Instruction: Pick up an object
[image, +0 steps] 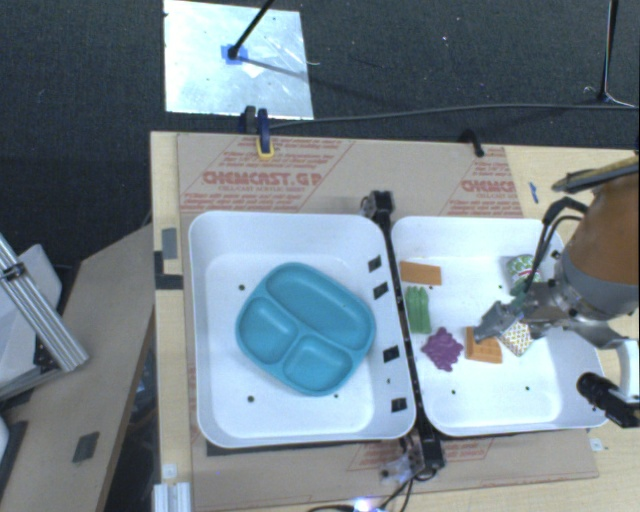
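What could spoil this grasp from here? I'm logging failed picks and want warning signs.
The gripper sits low among crowded pieces: the orange block, the purple cluster and a patterned piece lie close together, so it might nudge or catch two at once. The orange block looks flat and may slip out. The green piece lies beside the bin wall, which could hamper a later approach.

We see our grey arm with its orange band (605, 235) reaching in from the right, wrist bent downward and leftward. Our two-finger gripper (497, 325) sits low, pointing left; its finger spacing is unclear to us.
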